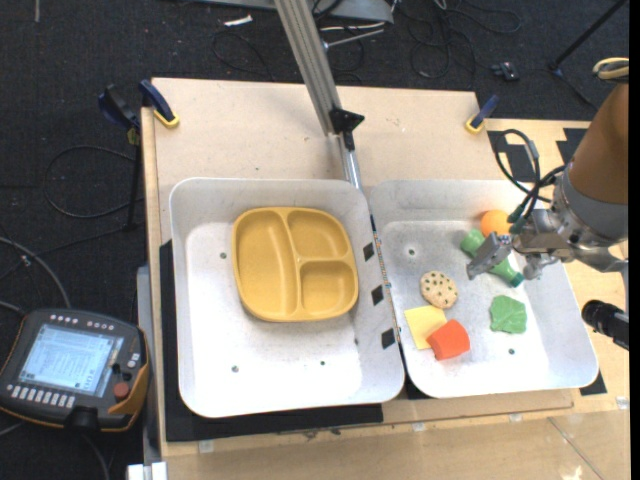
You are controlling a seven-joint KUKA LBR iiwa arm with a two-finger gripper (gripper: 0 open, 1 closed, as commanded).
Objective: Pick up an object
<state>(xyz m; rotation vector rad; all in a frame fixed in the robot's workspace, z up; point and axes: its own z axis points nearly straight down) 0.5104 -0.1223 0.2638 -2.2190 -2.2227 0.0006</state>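
The right bin (560,358) holds several small items: a round cookie (438,289), a yellow block (423,321), a red-orange block (450,339), a green leafy piece (508,314), an orange ball (494,221) and a green bottle-like piece (474,240). My gripper (512,257) hangs over the upper right part of this bin, just below the orange ball and beside the green piece. Its grey fingers (490,258) point down and left. Nothing shows clearly between them.
The left bin (200,368) carries a yellow divided plate (295,263). A metal pole (312,53) slants down to the seam between the bins. A teach pendant (70,366) lies at the lower left, off the bench. Clamps sit at the bench's back corners.
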